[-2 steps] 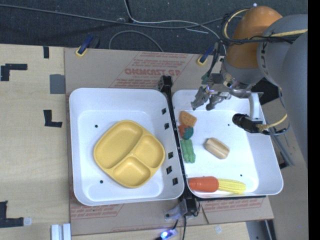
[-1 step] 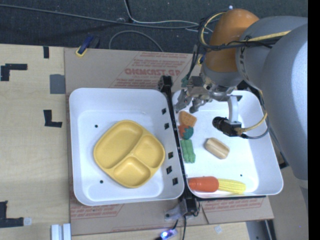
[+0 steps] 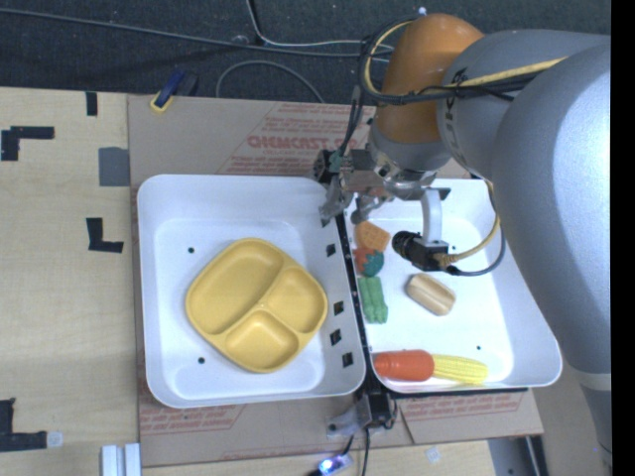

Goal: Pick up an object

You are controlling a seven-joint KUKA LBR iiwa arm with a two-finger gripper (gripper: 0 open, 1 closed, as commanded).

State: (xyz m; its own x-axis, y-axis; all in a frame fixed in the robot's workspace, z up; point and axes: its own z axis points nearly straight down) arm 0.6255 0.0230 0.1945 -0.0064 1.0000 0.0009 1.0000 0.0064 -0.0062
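My pincer (image 3: 352, 201) hangs at the right bin's (image 3: 526, 350) eleven o'clock corner; whether it is spread or pressed together I cannot tell. The orange toy (image 3: 372, 236) lies just beneath at five o'clock, likely my target.

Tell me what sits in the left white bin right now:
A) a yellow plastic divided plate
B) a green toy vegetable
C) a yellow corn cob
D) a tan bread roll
A: the yellow plastic divided plate lies alone in the left white bin, while the green toy vegetable, yellow corn cob and tan bread roll all lie in the right white bin.
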